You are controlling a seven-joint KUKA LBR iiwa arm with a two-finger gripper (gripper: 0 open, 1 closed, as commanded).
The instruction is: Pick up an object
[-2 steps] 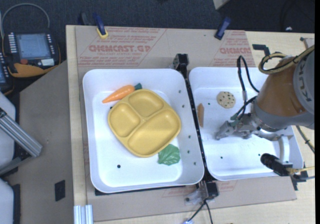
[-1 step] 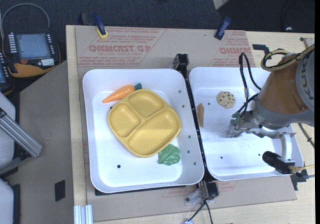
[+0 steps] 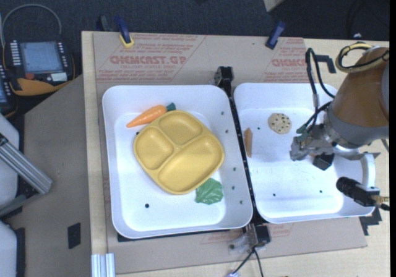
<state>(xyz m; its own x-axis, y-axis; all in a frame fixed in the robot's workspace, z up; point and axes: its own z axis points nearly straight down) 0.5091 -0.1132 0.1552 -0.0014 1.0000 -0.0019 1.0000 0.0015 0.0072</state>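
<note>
A yellow divided plate (image 3: 179, 151) lies in the left bin (image 3: 120, 164). An orange carrot (image 3: 146, 115) rests against the plate's far left edge, and a green leaf (image 3: 210, 191) lies at its near right edge. In the right bin (image 3: 297, 201) a round cookie (image 3: 279, 123) sits near the far wall, and a small brown piece (image 3: 248, 141) lies by the bin's left wall. My gripper (image 3: 304, 148) hangs over the right bin, just right of and nearer than the cookie, apart from it.
A black clamp (image 3: 223, 76) sits on the divider between the bins at the far edge. Blue clips (image 3: 124, 29) hold the cardboard sheet at the back. A control pendant (image 3: 38, 62) lies off the bench at far left.
</note>
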